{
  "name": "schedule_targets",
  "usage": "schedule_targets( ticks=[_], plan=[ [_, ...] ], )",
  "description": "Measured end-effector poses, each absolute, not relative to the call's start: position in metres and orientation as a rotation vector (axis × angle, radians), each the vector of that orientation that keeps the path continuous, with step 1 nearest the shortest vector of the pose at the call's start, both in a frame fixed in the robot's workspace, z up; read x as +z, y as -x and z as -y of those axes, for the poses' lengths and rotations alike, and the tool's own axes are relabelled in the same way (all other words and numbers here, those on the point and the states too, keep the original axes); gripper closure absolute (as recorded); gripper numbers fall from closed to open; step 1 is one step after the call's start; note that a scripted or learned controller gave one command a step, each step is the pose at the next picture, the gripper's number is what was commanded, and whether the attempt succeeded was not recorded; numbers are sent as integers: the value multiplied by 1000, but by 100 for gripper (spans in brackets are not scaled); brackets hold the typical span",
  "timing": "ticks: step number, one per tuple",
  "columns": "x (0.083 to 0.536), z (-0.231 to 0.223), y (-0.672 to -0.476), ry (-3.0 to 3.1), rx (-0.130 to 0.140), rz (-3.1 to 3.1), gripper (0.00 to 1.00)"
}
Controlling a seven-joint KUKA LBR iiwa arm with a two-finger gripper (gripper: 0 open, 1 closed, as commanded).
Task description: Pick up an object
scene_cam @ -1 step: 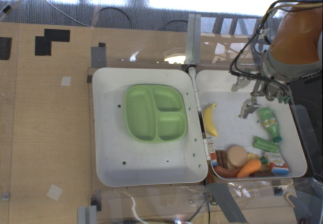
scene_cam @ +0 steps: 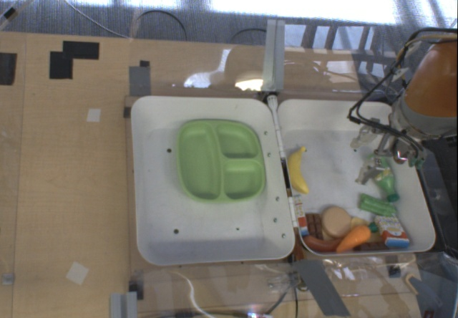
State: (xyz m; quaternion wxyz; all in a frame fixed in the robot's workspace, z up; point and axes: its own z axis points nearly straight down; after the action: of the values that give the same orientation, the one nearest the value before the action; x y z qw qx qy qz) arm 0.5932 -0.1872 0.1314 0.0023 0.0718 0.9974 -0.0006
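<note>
My gripper (scene_cam: 364, 158) hangs over the right side of the right bin (scene_cam: 325, 130), its two metal fingers (scene_cam: 369, 172) spread apart and open, with nothing between them. A small green bottle-like toy (scene_cam: 387, 184) lies just beside the lower finger, and I cannot tell whether they touch. A yellow banana (scene_cam: 298, 170) lies at the bin's left side. Along the front of the bin sit a green block (scene_cam: 377, 204), an orange carrot (scene_cam: 353, 238), a tan round piece (scene_cam: 335, 222), a small carton (scene_cam: 392, 231) and a brown sausage (scene_cam: 320, 243).
The left bin (scene_cam: 154, 223) holds a green divided plate (scene_cam: 219, 160). A raised divider (scene_cam: 280, 159) runs between the two bins. The arm's orange band (scene_cam: 432, 84) and black cables (scene_cam: 379, 91) overhang the right bin's far right corner.
</note>
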Motion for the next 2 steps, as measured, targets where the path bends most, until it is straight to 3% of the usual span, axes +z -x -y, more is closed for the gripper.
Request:
schedule_targets(
  ticks=[1,2],
  plan=[
    [88,205,-641,-376,-2,-3106,0],
    [88,205,-616,-712,0,-3049,0]
  ],
)
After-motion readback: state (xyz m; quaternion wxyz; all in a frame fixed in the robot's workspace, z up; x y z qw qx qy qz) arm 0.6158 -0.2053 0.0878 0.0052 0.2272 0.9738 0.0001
